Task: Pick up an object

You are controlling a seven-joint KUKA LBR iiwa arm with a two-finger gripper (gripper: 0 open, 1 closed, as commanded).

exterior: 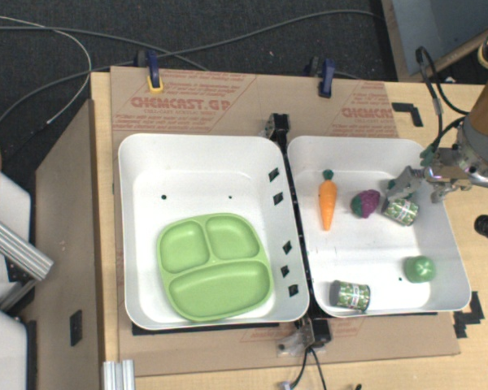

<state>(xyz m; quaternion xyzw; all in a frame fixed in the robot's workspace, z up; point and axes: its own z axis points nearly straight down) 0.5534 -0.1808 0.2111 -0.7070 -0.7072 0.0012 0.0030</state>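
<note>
Objects lay scattered in the right bin (439,242): a carrot (328,203), a purple piece (364,203), two cans (401,211) (350,296) and a green ball (420,269); whether the gripper (408,184) just above the upper can was clenched or released could not be told

The arm (481,128) has a pale grey, rounded casing with a tan-orange patch at its upper part. Black cables (433,84) loop beside it. The gripper (407,184) is a cluster of grey metal parts with small teal-green marks on it.
</note>
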